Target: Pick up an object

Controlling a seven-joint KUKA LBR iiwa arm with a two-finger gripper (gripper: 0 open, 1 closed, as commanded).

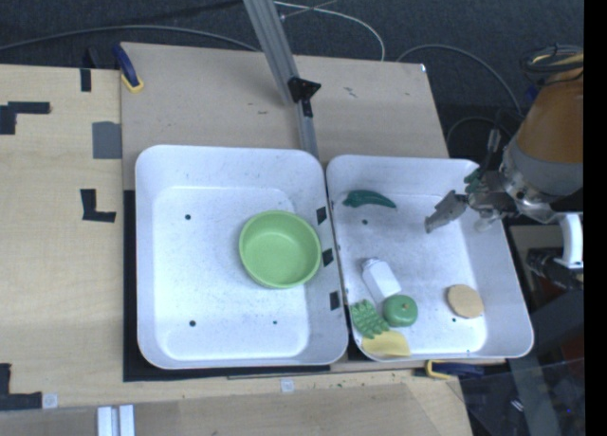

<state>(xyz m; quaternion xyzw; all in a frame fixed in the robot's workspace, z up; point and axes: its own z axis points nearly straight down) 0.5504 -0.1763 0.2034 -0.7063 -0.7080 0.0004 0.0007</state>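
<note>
My gripper (453,208) hangs over the right bin (493,335), and I cannot tell how its fingers stand. I think the tan round cookie (465,300) is light and stiff, so I would pinch its edges.

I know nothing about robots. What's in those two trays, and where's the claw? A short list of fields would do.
left bin: one green bowl, upright
right bin: dark green curved item near the far wall; white bottle lying down; green round item; green ridged piece; yellow piece; tan disc
claw: over the right bin's far right part, holding nothing
arm: at right
</note>
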